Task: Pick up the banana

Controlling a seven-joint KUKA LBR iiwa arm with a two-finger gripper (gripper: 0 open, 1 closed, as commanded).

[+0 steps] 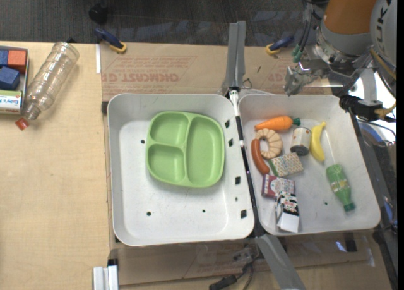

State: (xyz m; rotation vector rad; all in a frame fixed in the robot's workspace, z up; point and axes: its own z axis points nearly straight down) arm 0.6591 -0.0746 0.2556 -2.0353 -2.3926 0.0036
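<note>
None of task done yet: banana (317,141) lies in right bin (363,175) beside small jar (300,141). Gripper (294,84) hovers above bin's far rim, grasping nothing; finger spread unclear.

A pale wooden bench top (50,175) carries everything here, with a sheet of brown corrugated cardboard (170,71) printed with reversed red lettering laid flat over its middle and right part. Two shallow white plastic bins sit on that cardboard side by side, the left bin (126,206) and the right bin (366,216) touching along their inner walls. On the bare wood at the far left, an empty clear plastic bottle (49,78) with a red cap lies on its side, tilted, just beside a small box of red and blue blocks (12,77). Orange-handled clamps (113,43) grip the cardboard's far edge
</note>
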